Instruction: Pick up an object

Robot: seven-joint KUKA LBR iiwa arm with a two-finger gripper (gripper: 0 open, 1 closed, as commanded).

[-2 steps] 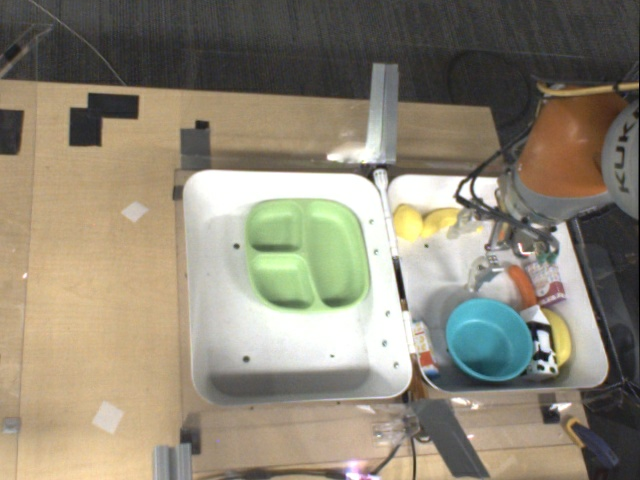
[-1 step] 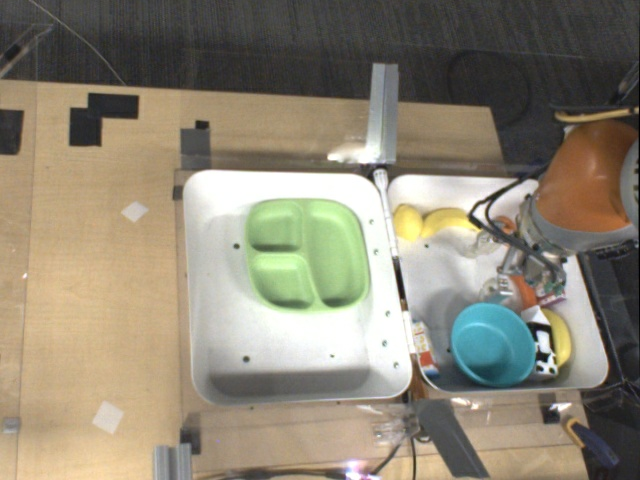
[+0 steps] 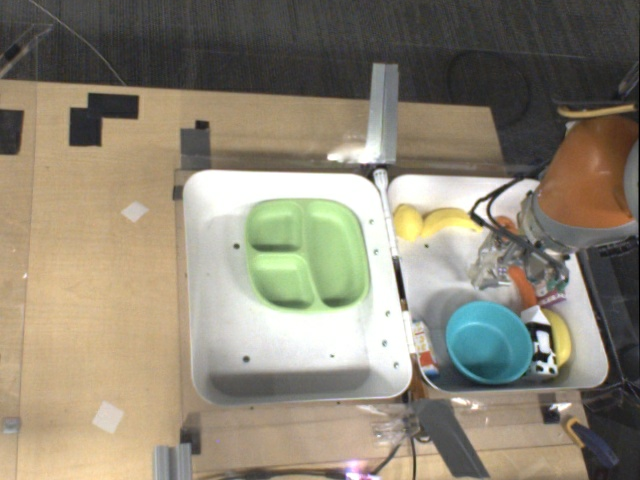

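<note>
Wooden bench (image 3: 90, 268) carries two white bins side by side: left bin (image 3: 215, 358), right bin (image 3: 590, 368).

Two white bins sit side by side. The left bin (image 3: 215, 368) holds a green divided tray (image 3: 303, 253). In the right bin (image 3: 440, 278), a yellow banana (image 3: 432, 222) lies far left, a teal bowl (image 3: 487, 341) sits near, and the gripper (image 3: 512, 265) hangs between them.

Glossy teal cup (image 3: 488, 341), wooden bench (image 3: 90, 268)
</note>
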